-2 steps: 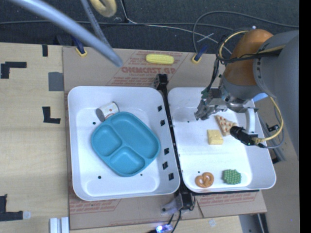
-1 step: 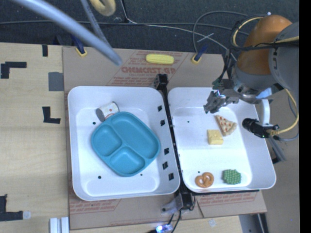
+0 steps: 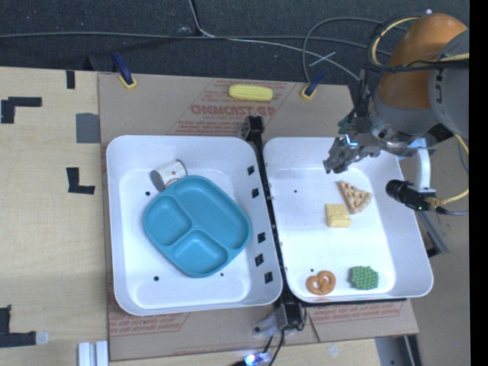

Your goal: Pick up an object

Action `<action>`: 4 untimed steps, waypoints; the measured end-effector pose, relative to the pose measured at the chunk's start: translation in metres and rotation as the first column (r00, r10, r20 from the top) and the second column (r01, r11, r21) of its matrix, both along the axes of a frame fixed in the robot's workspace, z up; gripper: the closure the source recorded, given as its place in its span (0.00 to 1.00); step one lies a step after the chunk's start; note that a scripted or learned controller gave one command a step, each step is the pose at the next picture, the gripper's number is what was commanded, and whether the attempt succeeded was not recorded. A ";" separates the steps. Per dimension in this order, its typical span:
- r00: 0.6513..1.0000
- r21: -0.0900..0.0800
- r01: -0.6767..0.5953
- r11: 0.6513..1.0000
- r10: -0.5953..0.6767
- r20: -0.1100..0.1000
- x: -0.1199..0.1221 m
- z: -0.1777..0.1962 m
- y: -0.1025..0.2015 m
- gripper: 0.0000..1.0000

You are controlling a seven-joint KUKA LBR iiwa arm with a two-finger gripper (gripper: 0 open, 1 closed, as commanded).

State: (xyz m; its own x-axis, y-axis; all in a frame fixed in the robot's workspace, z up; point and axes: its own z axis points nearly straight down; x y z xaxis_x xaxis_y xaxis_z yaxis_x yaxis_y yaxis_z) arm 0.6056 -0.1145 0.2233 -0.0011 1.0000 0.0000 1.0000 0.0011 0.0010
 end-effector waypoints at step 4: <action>1.000 0.001 -0.006 1.000 0.006 -0.004 -0.035 0.007 0.213 1.00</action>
